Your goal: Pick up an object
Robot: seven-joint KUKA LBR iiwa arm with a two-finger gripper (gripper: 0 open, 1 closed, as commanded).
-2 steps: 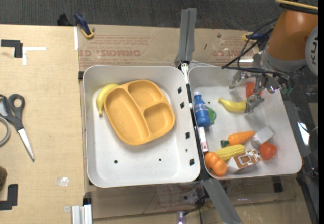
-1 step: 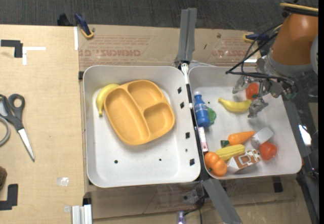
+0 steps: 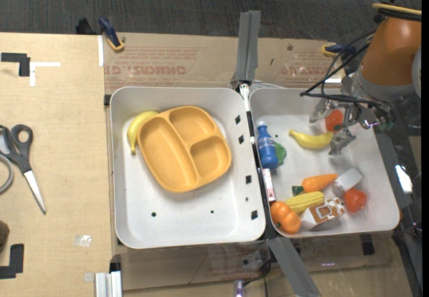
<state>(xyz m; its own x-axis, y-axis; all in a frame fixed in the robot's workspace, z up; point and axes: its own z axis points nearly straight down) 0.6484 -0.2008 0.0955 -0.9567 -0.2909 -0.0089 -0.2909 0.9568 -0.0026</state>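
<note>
In the camera view, the gripper (image 3: pixel 337 129) hangs over the upper part of the right bin (image 3: pixel 383 155), its fingers spread apart with nothing between them. A toy banana (image 3: pixel 310 139) lies just to their left on the bin floor, its long axis running left to right with a slight upward curve toward the fingers. Judged from this, it is the nearest candidate; the carrot (image 3: pixel 318 182) and corn (image 3: pixel 303 201) lie nearer the front wall.
</note>
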